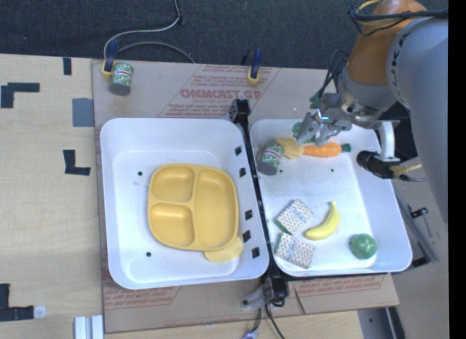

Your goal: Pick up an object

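The gripper (314,128) sits low over the far side of the right bin (378,206), directly above the carrot (322,150). Its tips blur against the carrot's green end, so grip state cannot be determined, and no object can be confirmed as held.

Candidate objects: the carrot; a can (271,157) lying against the bin's left wall; a yellow piece (290,148) between the 2. Well clear, toward the near side, lie a banana (324,222), 2 packets (294,216) and a lime (362,245).

Risks, as judged:
1. The carrot is round and may roll out of a closing grip.
2. Crowding may cause a nudge of the yellow piece or can instead of a clean pinch.
3. The nearby far wall limits approach.
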`<state>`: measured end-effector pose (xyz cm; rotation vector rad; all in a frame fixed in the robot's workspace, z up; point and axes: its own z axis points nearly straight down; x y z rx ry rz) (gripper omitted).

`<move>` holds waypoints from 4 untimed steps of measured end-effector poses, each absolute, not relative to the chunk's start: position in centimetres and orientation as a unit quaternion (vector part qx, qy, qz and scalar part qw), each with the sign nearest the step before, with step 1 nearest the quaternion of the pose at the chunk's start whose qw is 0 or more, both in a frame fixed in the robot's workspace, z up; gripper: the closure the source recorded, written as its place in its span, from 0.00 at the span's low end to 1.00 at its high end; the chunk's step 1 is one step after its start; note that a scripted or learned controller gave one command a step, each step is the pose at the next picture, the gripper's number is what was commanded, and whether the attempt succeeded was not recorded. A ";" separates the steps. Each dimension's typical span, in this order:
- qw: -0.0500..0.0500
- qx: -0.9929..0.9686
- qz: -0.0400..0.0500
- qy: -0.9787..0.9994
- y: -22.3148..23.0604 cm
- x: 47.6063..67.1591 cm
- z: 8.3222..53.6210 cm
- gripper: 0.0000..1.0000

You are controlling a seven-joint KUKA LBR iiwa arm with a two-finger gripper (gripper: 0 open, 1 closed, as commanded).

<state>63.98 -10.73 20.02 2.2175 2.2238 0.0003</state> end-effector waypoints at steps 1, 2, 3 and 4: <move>0.000 0.706 0.000 0.708 -4.6 64.2 23.1 1.00; -0.001 0.706 -0.001 0.708 2.9 66.8 19.4 1.00; 0.000 0.706 0.000 0.708 7.3 64.1 25.9 1.00; 0.000 0.707 -0.001 0.708 7.2 64.1 25.8 0.00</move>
